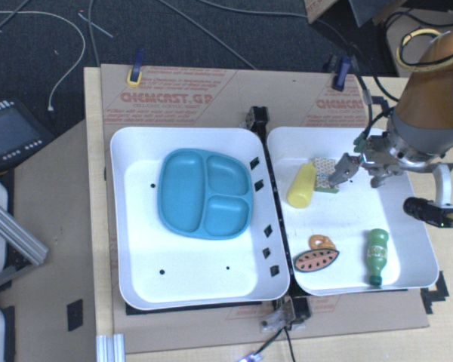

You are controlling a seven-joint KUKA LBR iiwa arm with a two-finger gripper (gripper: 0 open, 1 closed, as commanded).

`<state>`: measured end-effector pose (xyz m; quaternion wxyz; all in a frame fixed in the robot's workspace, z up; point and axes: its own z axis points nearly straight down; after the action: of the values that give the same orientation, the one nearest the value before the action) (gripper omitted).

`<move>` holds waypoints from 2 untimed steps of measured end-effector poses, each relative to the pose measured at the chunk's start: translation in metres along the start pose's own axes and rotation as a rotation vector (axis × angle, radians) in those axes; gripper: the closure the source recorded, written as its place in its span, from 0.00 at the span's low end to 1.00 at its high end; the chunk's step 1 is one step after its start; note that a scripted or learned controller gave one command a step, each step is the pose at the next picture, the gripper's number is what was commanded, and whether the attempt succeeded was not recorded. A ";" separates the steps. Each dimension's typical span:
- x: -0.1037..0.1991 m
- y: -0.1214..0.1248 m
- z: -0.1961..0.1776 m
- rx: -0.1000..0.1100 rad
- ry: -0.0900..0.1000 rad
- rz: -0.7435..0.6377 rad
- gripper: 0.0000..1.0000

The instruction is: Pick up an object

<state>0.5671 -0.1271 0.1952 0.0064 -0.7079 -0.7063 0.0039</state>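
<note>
Right bin (pixel 408 277): my gripper (pixel 340 173) hangs over a speckled sponge (pixel 325 173), just beside the yellow bottle (pixel 302 185). I cannot tell how the jaws stand. Likely risk: closing nudges the bottle or merely pinches the sponge's edge.

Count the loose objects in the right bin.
4: a yellow cylinder upper left, a green bottle lower right, a watermelon slice and an orange piece at bottom. The gripper may hide more.

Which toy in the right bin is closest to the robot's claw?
The mesh sponge, right by the gripper. The yellow toy is next; the green bottle and watermelon slice lie farther away.
</note>
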 end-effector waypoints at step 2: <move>0.001 0.002 0.057 -0.007 -0.001 -0.002 0.00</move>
<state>0.5681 -0.1255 0.1386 0.0037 -0.7072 -0.7070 0.0018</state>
